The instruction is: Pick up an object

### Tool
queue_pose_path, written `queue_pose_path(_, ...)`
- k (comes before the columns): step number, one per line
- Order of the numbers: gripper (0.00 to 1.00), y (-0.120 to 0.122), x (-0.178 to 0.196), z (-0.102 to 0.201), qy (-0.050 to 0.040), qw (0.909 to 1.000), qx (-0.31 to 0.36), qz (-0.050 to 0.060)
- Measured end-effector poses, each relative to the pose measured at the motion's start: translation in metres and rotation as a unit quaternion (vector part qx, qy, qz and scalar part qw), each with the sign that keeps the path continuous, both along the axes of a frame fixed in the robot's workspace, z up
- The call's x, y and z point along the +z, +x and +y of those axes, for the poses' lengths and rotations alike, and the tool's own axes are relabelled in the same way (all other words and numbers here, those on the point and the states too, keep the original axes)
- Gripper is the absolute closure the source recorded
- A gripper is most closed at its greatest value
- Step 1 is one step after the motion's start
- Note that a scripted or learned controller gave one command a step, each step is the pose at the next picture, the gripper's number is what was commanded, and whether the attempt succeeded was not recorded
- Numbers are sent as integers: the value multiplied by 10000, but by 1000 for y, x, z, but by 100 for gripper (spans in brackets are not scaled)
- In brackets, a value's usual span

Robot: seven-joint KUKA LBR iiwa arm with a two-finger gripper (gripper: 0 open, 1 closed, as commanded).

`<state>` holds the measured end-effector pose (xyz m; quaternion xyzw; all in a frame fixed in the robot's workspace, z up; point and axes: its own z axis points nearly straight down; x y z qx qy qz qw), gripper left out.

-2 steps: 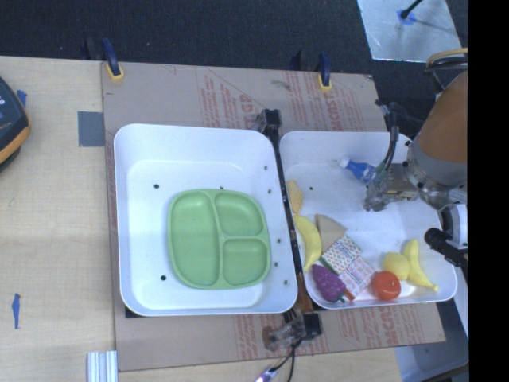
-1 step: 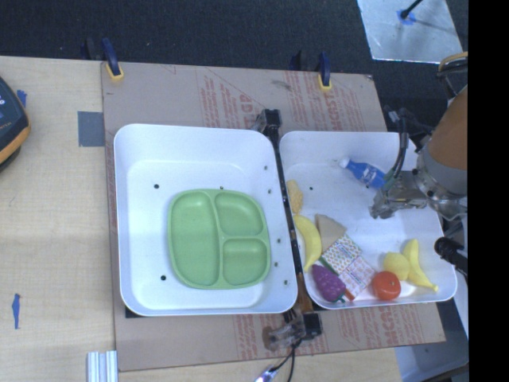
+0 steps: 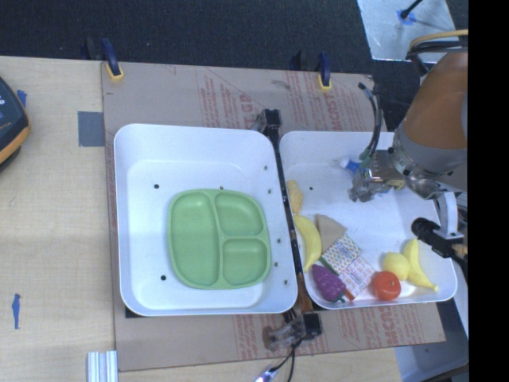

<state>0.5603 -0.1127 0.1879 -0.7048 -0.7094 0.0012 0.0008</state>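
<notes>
Pincer (image 3: 367, 189): hangs over the upper middle of the right bin (image 3: 318, 146), on a grey arm (image 3: 433, 118) with an orange band reaching in from the right. Whether it is open or closed cannot be told from here; nothing is seen between its tips.

Just up and left of the pincer: a small white and blue item (image 3: 350, 165), too small to name.

Below and left of the pincer, on the bin floor: a tan wedge (image 3: 330, 228), and below that a speckled white packet (image 3: 348, 259) with red edging.

Further below, at the bin's near edge: a purple grape-like toy (image 3: 327, 281), touching the packet.

Left of the pincer, along the bin's left wall: a yellow banana (image 3: 308, 239), with a paler yellow piece (image 3: 295, 195) above it.

Below and right of the pincer, in the bin's lower right corner: a red tomato (image 3: 386, 285), a yellow lemon (image 3: 396, 264) touching it, and a second banana (image 3: 418, 264) just beside the lemon.

Well apart to the left: the left bin (image 3: 143, 146), holding a green divided plate (image 3: 219, 237) with three compartments.

Under both bins: a brown cardboard sheet (image 3: 191, 94) clamped onto the wooden surface (image 3: 48, 237).
</notes>
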Motion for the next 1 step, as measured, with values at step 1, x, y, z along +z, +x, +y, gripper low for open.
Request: queue_pose_path(1,0,0,0,-1,-2,10000,-5,1)
